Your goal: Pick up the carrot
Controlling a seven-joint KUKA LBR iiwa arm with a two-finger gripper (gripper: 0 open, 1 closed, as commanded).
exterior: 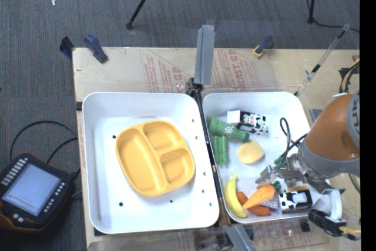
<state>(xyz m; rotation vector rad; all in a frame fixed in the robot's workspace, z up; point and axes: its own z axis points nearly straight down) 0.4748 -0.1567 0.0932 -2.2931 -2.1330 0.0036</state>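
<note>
So, going left to right: the left white bin [94, 126] carries a yellow three-compartment plastic plate [155, 157], way off to the gripper's left and no part of this job. The right white bin [276, 98] is where the clutter is. Green plastic cucumber-looking pieces [226, 129] sit up and to the left of the gripper, a pale yellow round slice [251, 153] lies just up-left of it, and a yellow toy banana [234, 197] curves along the bin's near-left side.

The orange tapered toy carrot [259, 196] is at the near edge of the right bin, between the banana and the gripper [279, 176]. From the gripper it lies just below and a bit left, practically next to it. Its long axis runs diagonally, fat end up-right toward the gripper, pointy end down-left toward the banana.

Can't tell if the gripper is spread or closed; the metal bits are a blur under the orange wrist. Nothing orange visibly in it, so I'd say the carrot isn't grabbed yet. My guess: a short shift down-left, closing across the diagonal.
</note>
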